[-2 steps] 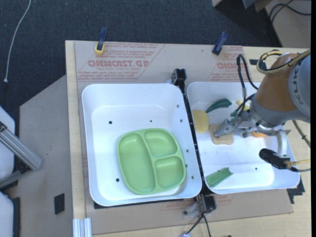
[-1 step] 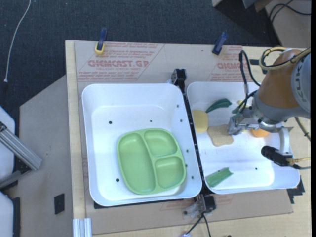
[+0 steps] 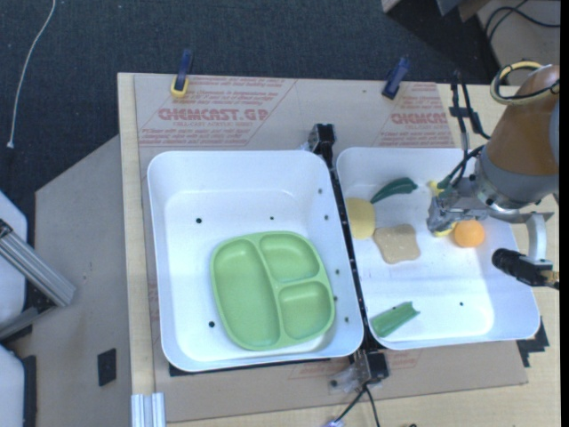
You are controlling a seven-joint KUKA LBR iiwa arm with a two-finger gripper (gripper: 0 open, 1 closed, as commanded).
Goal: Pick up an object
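So the objs to grab are all in the right-hand shallow white plastic bin (image 3: 498, 323). Closest to the action is a small round orange ball (image 3: 468, 233), sitting near that bin's right side, just beside the metal two-finger gripper (image 3: 442, 221), touching or almost touching it, can't say which. The gripper is down low in the bin w/ the grey arm and its orange band (image 3: 524, 136) coming in from the right. Can't tell if the gripper is open or closed from this angle, and I don't see anything clearly between its tips. Just left of it, toward the back of the bin, there's a dark green pepper-shaped toy (image 3: 394, 189) lying at a slant, w/ a bit of something yellow near its right end, too small to ID. Further left, against the bin's left wall, is a pale yellow rounded piece (image 3: 360, 218), and right next to it a beige flat bread-like slab (image 3: 396, 243), the two touching or nearly so. Near the front of the bin, well apart from the rest, lies a light green flat leaf-ish piece (image 3: 393, 318). The left white bin (image 3: 178, 185) holds a light green plastic divided plate w/ three compartments (image 3: 271, 288), sitting toward the front. Both bins sit on a brown cardboard-covered board (image 3: 267, 105) w/ red lettering, held by a yellow-blue clamp (image 3: 181, 74) and a blue clamp (image 3: 396, 77) at the back edge.
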